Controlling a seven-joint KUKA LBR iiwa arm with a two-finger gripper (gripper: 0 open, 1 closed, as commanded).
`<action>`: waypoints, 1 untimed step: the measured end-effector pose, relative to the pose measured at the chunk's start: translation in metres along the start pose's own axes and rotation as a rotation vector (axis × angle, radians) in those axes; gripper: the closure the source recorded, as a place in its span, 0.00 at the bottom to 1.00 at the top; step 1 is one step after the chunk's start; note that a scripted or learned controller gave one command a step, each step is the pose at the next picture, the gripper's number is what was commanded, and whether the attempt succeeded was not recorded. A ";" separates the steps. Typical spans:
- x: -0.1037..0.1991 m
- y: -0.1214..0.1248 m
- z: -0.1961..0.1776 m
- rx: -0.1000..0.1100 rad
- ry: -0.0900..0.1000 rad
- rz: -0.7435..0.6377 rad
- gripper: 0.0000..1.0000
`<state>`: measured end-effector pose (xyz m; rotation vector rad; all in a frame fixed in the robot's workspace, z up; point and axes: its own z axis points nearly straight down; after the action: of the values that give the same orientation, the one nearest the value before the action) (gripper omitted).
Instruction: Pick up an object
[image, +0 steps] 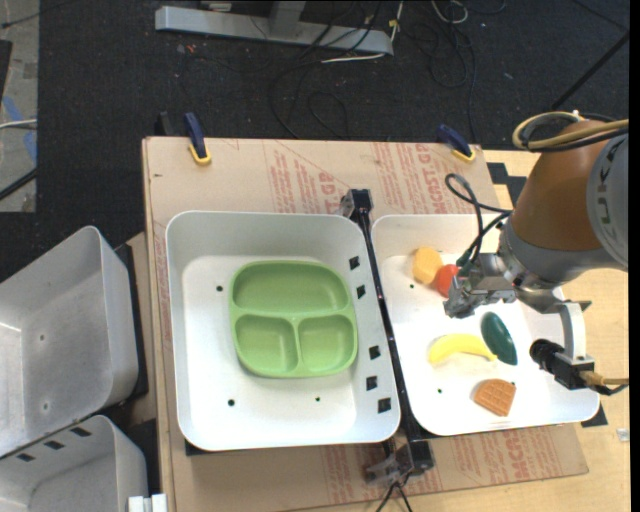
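Objects lie in the right bin (560, 405), under the arm (570, 215)
Largest to smallest: the surface (260, 165) bears two white bins; the left bin (190, 250) holds a green tray (294, 318) with three compartments; the arm reaches over the right bin, its jaws (462, 300) low beside a red piece (446, 279), open or shut I cannot tell; a banana (460, 348), a green oval (498, 337) touching it, an orange block (427, 265) and a biscuit (494, 396) lie around
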<state>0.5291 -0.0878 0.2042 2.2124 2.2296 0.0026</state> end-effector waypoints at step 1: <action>0.053 0.023 -0.016 -0.002 0.000 -0.001 1.00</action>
<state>0.5513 -0.0350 0.2205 2.2099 2.2302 0.0055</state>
